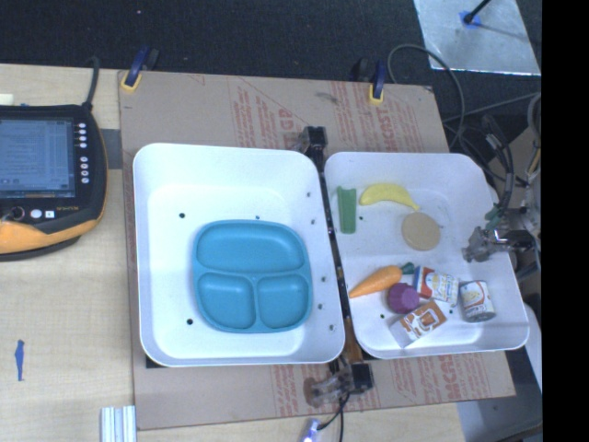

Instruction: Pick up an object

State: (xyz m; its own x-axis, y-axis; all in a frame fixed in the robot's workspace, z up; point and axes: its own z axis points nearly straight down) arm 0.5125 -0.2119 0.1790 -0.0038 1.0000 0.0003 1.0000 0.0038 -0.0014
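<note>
Left bin: holds a blue three-compartment tray, lying flat near the bin's centre. Right bin: a green block, long axis running near to far, lies at the far left; just right of it a yellow banana lies with its long axis left to right; a tan disc sits near the banana. An orange carrot lies aslant, tip pointing left and near. A purple piece, a small carton, a packet and a can cluster at the near side. The pincer hovers over the right rim; whether it is wide or narrow cannot be told.
</note>
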